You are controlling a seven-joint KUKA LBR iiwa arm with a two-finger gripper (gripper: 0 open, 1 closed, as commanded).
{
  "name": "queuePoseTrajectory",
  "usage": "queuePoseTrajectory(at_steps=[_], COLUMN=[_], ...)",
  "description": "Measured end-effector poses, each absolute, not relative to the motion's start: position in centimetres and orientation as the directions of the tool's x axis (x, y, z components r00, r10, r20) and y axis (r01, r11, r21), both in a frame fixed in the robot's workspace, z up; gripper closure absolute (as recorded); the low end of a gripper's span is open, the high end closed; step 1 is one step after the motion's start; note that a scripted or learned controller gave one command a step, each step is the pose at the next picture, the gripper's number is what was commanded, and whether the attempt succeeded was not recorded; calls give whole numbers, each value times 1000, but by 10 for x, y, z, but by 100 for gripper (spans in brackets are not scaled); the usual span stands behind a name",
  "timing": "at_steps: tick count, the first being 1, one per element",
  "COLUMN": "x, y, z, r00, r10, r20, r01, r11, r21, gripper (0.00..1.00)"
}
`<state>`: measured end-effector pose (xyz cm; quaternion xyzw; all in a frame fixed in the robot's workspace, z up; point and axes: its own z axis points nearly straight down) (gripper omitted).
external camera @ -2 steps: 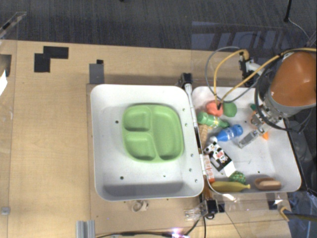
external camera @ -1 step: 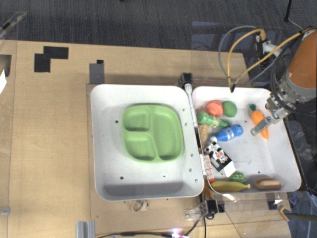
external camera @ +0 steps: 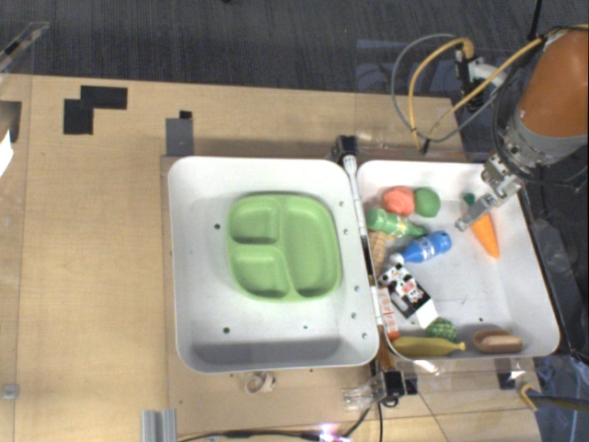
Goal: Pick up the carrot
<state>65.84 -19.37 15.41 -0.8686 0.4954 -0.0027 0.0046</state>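
Light wooden bench with black markings, dark grey carpet floor beyond, even light

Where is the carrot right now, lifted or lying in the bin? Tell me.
Apparently lying in the bin. The carrot rests on the right bin's floor, beside the gripper; I cannot tell whether the fingers grip it.

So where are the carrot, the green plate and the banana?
carrot (external camera: 486, 235), camera view, middle of its orange body.
green plate (external camera: 281, 246), camera view, central divider ridge.
banana (external camera: 428, 346), camera view, mid-length of the yellow peel.
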Motion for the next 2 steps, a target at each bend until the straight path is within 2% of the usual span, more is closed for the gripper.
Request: queuePoseTrajectory(at_steps=[1, 2], x=[673, 653], y=[-188, -196], z=[112, 88], r00=[432, 509], r10=[-902, -861], r20=[17, 2], r01=[-901, -860], r11=[-432, -509], r21=[-25, -10], gripper=[0, 0])
